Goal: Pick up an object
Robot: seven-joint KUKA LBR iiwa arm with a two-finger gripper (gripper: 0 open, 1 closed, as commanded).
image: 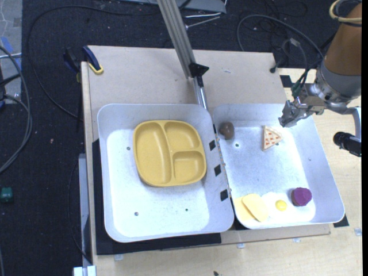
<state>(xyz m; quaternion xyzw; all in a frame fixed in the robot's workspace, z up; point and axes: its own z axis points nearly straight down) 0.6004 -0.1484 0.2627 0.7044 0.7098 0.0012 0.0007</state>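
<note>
Gripper (289, 118) over the right bin's (322, 171) far right rim, near the pizza slice (271, 138); can't tell its opening, nothing visibly held.

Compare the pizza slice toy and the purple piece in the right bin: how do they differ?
The pizza slice is a flat orange triangle with red dots; the purple piece is rounded and one colour. The pizza slice lies near the bin's far side, close to the gripper; the purple piece sits at the near right corner beside yellow items. Both rest untouched in the right bin.
</note>
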